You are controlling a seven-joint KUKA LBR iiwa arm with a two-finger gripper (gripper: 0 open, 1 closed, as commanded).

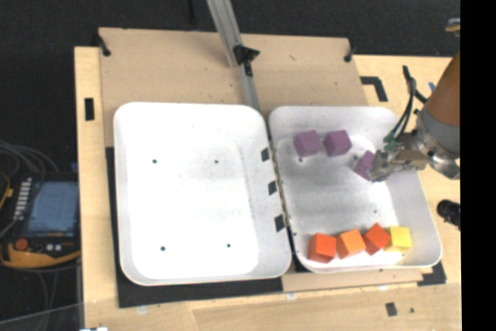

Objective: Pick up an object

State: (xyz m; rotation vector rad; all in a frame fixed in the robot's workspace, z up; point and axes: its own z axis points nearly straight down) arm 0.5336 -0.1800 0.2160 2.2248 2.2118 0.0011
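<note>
Your gripper (381, 164) at right bin's (341, 201) 3 o'clock wall, grip state unreadable, purple cube (364, 164) half hidden behind it, tilted, no long axis.

Two bins side by side mid frame: left bin (190, 190), right bin (341, 205). Two blocks (308, 143) (337, 142) next to each other, upper part of right bin. Third block (364, 164) just right, lower, at gripper (381, 167). Row of four blocks (359, 241) along bottom edge of right bin. Pole (221, 4) upper middle.
</note>
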